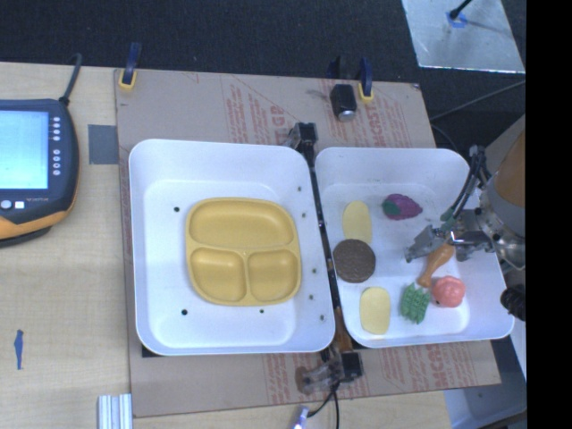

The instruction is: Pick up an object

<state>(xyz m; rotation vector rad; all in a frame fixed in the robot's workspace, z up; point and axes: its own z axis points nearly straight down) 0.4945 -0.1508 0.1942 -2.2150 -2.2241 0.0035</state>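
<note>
The right bin (447, 164) holds several toy foods. An orange carrot-like piece (435, 264) lies near its right side, with a pink-red piece (448, 290) and a green piece (414, 303) just below it. A purple piece (401, 206) sits further back. A brown round disc (354, 260) lies between two pale yellow pieces (356, 220) (374, 309) on the bin's left side. My gripper (440, 240) reaches in from the right and sits right over the upper end of the orange piece, partly covering it.
The left bin (156, 239) holds a yellow divided plate (243, 249). A tablet-like pendant (31, 168) lies on the bench at far left. Clamps (344, 101) stand behind the bins.
</note>
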